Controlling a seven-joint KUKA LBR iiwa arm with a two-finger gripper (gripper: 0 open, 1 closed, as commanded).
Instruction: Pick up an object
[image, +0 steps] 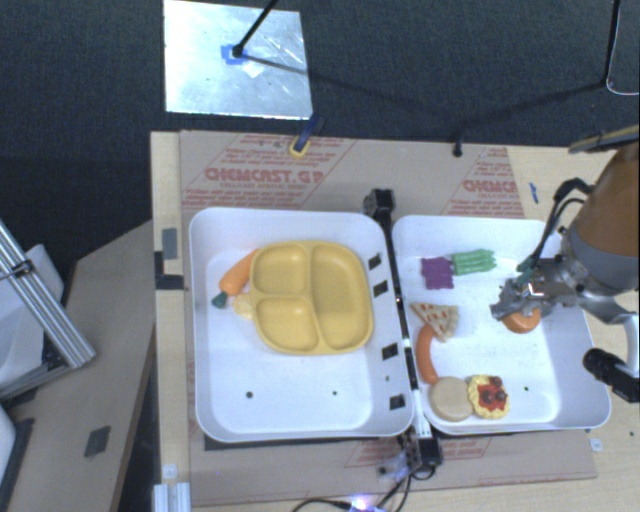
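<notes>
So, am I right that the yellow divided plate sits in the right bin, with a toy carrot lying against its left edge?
Not quite: the camera view shows the yellow divided plate in the left bin, not the right one. The rest holds, as the toy carrot does lie against the plate's left edge.

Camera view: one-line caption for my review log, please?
End effector low over an orange item in the right bin; yellow tray in the left bin.
</notes>
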